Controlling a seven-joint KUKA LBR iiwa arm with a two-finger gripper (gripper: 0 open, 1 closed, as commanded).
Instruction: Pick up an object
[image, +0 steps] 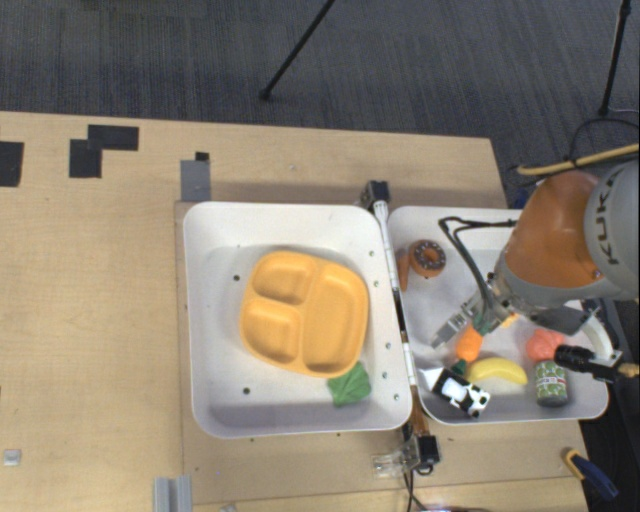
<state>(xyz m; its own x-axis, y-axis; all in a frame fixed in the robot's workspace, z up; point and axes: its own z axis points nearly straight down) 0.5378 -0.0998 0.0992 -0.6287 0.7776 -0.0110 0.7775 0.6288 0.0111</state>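
Gripper (466, 328), grip state can't tell, hovers in right bin (500, 222) just above orange toy (468, 346); banana (498, 372) lies crosswise below-right.

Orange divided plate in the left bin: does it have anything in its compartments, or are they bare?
Bare. The orange divided plate shows only its own surface in all three compartments; the green piece lies beside its rim.

A wooden bench (90, 320) carries two white bins: the left bin (205, 330) and the right bin (590, 405). Black tape patches (100, 150) mark the bench's far left. Grey carpet (150, 50) lies beyond.
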